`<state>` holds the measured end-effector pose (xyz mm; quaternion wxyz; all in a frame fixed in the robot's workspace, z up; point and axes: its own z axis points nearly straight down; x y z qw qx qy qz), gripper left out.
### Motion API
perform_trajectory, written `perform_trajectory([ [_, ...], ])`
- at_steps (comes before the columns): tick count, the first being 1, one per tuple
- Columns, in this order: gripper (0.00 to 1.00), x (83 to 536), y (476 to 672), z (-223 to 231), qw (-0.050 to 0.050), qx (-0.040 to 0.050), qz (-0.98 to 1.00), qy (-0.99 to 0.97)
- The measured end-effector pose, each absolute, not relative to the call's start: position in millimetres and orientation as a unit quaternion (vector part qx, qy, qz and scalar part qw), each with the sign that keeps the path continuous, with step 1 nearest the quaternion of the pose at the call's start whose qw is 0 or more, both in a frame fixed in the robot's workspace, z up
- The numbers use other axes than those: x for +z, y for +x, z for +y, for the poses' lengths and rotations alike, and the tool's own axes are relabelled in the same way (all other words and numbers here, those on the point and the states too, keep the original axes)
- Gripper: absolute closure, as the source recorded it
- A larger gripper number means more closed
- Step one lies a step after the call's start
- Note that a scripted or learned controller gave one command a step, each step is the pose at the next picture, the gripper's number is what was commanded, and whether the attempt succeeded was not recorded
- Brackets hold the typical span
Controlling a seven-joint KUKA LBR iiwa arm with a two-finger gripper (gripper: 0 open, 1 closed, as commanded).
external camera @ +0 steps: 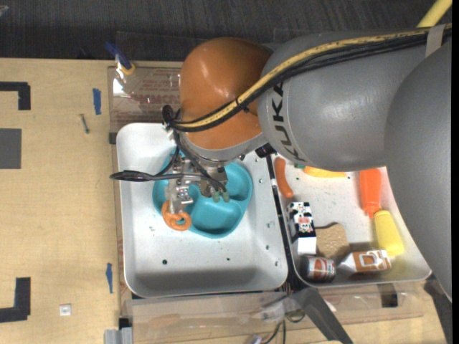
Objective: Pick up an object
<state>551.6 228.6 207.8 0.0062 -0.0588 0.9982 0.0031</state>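
A teal bowl [228, 205] lies in the left white bin [208, 271]. An orange ring-shaped piece [176, 219] rests on the bowl's left rim. My gripper [193, 189] hangs low over the bowl's left half, just above and right of the orange ring, under the orange wrist band [219, 92]. The wrist hides the bowl's far part. A thin black utensil [135, 175] sticks out leftward from under the gripper across the bin floor.
The right bin [412, 267] holds an orange carrot [282, 179], a cow-patterned carton [303, 219], a brown sponge-like block [332, 239], a can [319, 267], a small bottle [367, 261], an orange bottle [370, 190] and a yellow bottle [388, 232]. The arm covers that bin's far side.
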Motion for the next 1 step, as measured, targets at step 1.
perform_trajectory([
  [1, 1.00, 166.5, 500.8, 225.1, 0.000, 0.0007, 0.994, -0.106],
])
